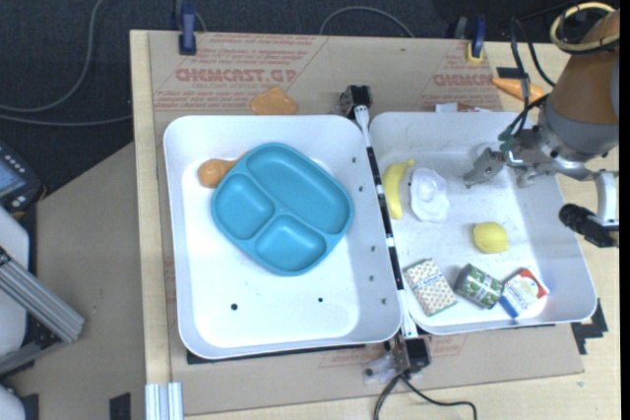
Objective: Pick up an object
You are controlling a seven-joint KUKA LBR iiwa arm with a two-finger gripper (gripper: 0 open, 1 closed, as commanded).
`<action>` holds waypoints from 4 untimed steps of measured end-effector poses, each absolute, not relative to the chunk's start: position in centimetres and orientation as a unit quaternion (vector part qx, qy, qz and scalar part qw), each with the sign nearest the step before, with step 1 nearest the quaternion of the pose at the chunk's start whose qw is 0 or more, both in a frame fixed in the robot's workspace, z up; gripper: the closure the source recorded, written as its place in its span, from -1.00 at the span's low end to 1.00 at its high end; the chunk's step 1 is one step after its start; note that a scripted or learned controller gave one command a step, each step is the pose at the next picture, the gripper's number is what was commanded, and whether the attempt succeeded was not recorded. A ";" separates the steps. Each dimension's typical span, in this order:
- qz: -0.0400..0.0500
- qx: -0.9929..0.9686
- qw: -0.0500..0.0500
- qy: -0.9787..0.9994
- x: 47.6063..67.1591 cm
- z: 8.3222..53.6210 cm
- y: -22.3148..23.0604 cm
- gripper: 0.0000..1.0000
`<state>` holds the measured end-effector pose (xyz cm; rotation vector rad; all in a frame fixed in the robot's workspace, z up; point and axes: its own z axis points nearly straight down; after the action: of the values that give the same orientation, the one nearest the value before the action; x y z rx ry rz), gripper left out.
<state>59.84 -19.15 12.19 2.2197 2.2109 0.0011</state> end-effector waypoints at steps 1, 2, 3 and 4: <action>-0.002 0.708 -0.004 0.707 55.3 8.2 -16.6 -1.00; 0.000 0.707 0.001 0.707 55.6 9.5 -16.7 1.00; 0.000 0.708 0.000 0.707 55.6 9.4 -16.7 -1.00; -0.001 0.709 -0.001 0.706 52.8 8.4 -21.4 -1.00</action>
<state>52.76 -21.40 8.43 2.2278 2.2190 -0.0031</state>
